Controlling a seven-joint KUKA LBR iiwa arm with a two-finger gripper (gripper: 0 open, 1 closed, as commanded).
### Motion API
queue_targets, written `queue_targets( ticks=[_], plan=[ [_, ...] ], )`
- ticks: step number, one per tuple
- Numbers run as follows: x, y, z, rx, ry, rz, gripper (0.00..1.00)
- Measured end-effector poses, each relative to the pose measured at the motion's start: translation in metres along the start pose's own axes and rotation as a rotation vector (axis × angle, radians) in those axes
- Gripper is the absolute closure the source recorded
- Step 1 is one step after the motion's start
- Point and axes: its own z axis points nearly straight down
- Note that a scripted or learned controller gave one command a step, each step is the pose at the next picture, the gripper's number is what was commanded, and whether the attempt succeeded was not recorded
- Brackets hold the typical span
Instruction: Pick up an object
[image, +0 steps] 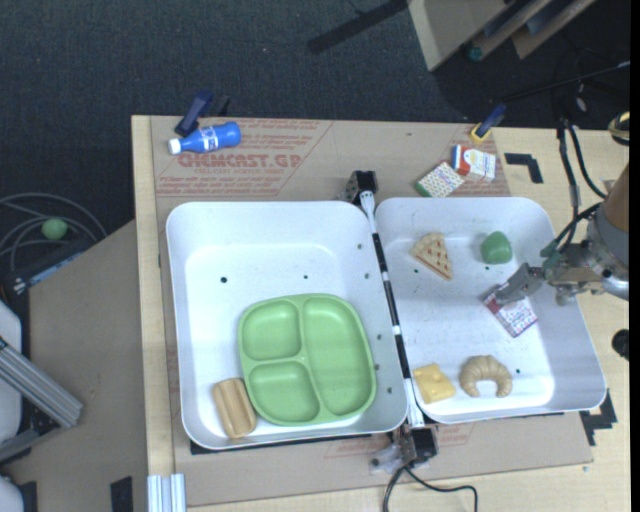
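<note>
Camera view: nothing looks lifted yet, so I judge the pick still ahead. Left bin (190, 300) holds a green tray (305, 357) and a bread stick (233, 407). Right bin (570, 385) holds a wedge (434, 254), cheese (433, 382), croissant (486, 375), green ball (496, 247) and a packet (513, 313). My gripper (510, 288) sits at the packet; I cannot tell its state.
</note>
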Motion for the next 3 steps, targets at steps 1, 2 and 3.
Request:
queue_targets(
  ticks=[1, 2, 3],
  plan=[
    [-0.029, 0.057, 0.075, 0.000, -0.001, 0.000, 0.00],
    [-0.028, 0.071, 0.128, 0.002, 0.001, -0.001, 0.00],
    [-0.029, 0.072, 0.117, -0.002, -0.001, -0.001, 1.00]
  ],
)
